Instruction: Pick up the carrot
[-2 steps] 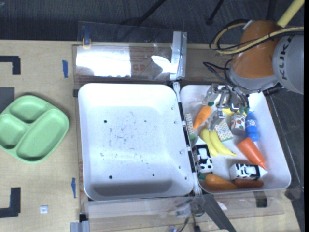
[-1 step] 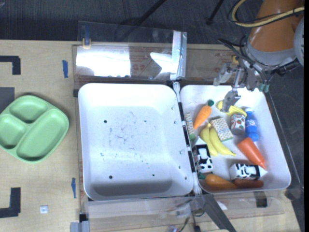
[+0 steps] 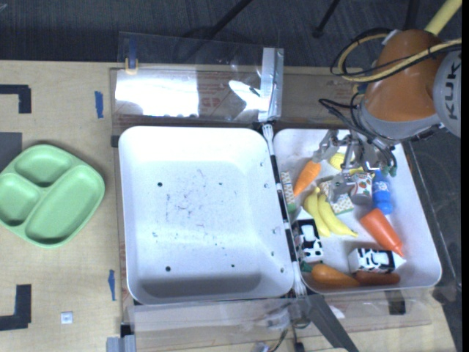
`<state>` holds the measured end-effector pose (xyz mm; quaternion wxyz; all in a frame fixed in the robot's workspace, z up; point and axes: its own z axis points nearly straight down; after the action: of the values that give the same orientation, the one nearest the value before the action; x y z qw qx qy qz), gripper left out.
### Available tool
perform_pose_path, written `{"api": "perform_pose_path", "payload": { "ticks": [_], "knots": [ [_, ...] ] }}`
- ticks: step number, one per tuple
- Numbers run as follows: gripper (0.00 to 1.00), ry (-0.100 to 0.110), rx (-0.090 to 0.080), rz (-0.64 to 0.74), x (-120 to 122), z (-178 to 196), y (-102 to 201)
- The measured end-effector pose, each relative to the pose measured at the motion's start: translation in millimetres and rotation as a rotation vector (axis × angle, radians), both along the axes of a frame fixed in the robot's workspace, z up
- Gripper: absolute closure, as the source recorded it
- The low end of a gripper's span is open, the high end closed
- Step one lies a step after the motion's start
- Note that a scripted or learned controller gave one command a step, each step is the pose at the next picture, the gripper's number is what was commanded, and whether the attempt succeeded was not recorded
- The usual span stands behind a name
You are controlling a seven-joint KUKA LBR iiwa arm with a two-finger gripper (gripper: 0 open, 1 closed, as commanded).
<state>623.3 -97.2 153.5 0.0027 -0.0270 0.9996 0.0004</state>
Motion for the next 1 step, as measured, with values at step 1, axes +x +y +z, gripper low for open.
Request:
{"api": "perform_pose_path", "payload": {
  "ticks": [1],
  "knots": [
    [0.0, -0.003, -0.001, 0.184, 38.6, -65.8, 5.3]
  ]
}}
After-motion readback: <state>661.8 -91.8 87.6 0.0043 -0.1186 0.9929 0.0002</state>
